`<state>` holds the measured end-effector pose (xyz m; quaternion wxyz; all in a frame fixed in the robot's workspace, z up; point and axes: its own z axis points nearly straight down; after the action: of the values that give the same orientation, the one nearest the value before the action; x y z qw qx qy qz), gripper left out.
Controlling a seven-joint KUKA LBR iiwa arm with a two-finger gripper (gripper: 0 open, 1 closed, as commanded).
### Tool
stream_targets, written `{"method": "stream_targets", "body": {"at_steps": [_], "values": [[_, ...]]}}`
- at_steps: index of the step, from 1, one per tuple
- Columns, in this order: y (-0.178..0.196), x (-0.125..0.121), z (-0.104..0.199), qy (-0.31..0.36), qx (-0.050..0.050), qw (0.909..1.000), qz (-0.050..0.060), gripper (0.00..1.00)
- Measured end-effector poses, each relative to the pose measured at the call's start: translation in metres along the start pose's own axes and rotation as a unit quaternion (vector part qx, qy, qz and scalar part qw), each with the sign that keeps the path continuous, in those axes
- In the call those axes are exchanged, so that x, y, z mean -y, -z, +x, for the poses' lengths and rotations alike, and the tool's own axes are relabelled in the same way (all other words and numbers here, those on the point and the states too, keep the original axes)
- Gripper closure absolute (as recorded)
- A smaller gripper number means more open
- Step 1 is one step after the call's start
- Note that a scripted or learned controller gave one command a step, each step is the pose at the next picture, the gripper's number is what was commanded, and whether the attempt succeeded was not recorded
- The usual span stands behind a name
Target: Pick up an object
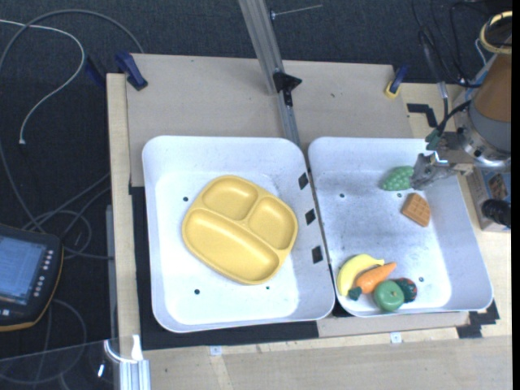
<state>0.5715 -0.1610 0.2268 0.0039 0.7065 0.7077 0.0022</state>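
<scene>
Dark carpet surrounds the bench, with loose cables (49,47) curling across the upper left of the frame and a handheld control pendant (24,275) lying at the left edge. I see the pale wooden bench top (203,96) carrying two shallow white bins side by side, with blue clamps (130,70) at its upper corners and a metal rail (264,31) running in from the top centre.

The left bin (162,218) holds a yellow divided plate (240,228) with three compartments, sitting roughly in the middle.

The right bin (357,218) has the loose objects. A green bumpy piece (396,179) lies in its upper right part, and a tan waffle-like piece (416,210) sits just below and to the right of it. In the lower part of that bin I make out a yellow banana (355,270), an orange carrot (375,277) lying across it, a green round item (390,296), and something dark red (408,289) just beside the green one.

The arm comes in from the right edge, and its gripper (424,171) sits low over the upper right of the right bin, just beside the green bumpy piece and above the waffle piece. Whether the gripper is touching either piece, and how wide it is set, is too small and blurred for me to tell.
</scene>
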Motion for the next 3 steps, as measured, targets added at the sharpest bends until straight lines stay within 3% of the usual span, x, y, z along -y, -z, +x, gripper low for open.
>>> {"method": "stream_targets", "body": {"at_steps": [1,3], "values": [[0.023,-0.001,0.000,0.000,-0.001,1.0000,0.002,1.00],[0.023,-0.025,0.104,0.003,-0.002,1.0000,0.003,1.00]]}}
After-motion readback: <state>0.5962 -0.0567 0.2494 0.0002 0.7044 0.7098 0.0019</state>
